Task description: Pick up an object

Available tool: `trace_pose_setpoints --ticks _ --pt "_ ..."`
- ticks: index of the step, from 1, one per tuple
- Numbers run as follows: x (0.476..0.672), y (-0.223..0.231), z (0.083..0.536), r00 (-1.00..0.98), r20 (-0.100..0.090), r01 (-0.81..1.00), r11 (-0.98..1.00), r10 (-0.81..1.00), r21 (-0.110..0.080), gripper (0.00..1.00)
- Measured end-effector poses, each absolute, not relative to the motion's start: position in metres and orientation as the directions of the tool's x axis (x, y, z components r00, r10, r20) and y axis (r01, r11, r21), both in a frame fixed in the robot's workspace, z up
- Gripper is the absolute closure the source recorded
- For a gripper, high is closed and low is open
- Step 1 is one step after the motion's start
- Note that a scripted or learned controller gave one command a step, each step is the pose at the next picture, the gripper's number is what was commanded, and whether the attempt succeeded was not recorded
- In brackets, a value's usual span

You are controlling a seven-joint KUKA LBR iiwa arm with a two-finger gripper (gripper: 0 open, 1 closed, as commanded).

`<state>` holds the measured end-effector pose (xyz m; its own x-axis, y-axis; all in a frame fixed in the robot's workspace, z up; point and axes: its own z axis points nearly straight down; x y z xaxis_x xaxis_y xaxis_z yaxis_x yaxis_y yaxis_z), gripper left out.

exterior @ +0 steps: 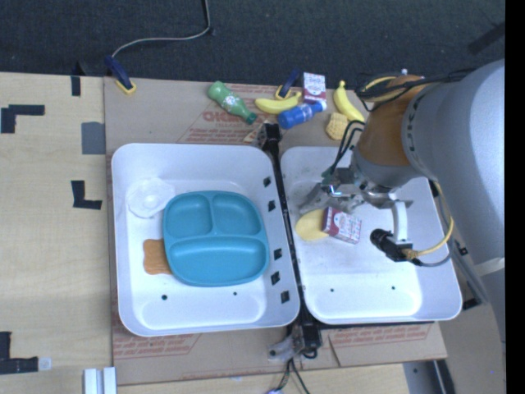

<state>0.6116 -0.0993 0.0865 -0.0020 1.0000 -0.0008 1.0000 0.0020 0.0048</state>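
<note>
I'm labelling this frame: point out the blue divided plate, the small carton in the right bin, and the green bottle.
blue divided plate (pixel 216 238): camera view, centre ridge.
small carton (pixel 342 224): camera view, printed face.
green bottle (pixel 232 103): camera view, mid-body.

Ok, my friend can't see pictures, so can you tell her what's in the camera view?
A grey robot arm reaches into the right white bin, its gripper just above a small red-and-white packet and a yellow piece. The left white bin holds a blue divided plate. Toy bananas and bottles lie behind the bins.
</note>
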Motion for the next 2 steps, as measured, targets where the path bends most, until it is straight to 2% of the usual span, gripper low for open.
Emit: trace_pose_setpoints --ticks 1,2 --pt "0.6029 -0.103 0.0866 -0.002 -0.002 1.0 0.002 1.0 0.006 0.0" --pt "0.6029 -0.1032 0.0962 -0.002 -0.003 1.0 0.002 1.0 0.005 1.0"
